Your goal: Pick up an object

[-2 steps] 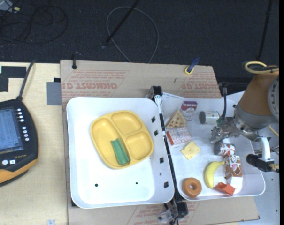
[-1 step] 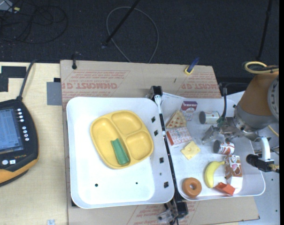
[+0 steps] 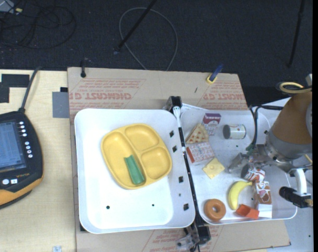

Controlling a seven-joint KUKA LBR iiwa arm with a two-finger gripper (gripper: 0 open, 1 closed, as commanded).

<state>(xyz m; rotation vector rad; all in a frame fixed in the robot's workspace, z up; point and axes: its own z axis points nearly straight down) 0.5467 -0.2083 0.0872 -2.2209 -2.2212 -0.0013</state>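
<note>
I see my gripper (image 3: 246,164) low in the right bin (image 3: 237,217), near its right edge; I cannot tell its state. The banana (image 3: 236,193) lies just below it, so I'd descend squarely across its middle. A donut (image 3: 215,209), red block (image 3: 247,211) and crumpled packet (image 3: 262,187) crowd that near corner. The yellow divided plate (image 3: 116,146) sits well apart in the left bin (image 3: 95,214).

Left bin (image 3: 90,203) holds a yellow divided plate (image 3: 136,154) with a green block (image 3: 133,169) on it. Right bin (image 3: 277,214): banana (image 3: 236,192), doughnut (image 3: 215,209), cheese wedge (image 3: 213,168), grey can (image 3: 234,132). Tool (image 3: 246,161) low above the banana
</note>
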